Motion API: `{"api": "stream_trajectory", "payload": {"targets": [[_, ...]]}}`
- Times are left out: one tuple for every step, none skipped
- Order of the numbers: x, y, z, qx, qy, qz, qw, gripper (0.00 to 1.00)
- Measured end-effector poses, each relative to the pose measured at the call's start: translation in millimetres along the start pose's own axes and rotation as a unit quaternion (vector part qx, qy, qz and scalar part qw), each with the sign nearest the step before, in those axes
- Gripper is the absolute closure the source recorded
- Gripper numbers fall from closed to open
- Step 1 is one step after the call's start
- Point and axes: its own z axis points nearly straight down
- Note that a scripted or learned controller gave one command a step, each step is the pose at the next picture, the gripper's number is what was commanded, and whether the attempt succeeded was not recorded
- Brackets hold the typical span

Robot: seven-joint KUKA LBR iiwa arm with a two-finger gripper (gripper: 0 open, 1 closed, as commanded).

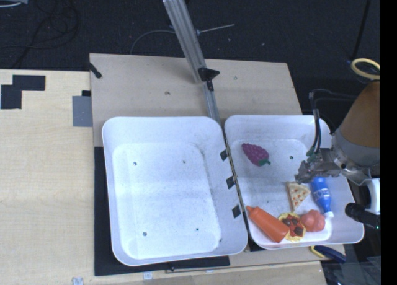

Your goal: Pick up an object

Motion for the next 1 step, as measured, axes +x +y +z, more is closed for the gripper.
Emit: {"api": "stream_trajectory", "payload": {"targets": [[-3.3, 2.6, -62.0, 0.0, 0.0, 0.0, 1.0, 1.0]]}}
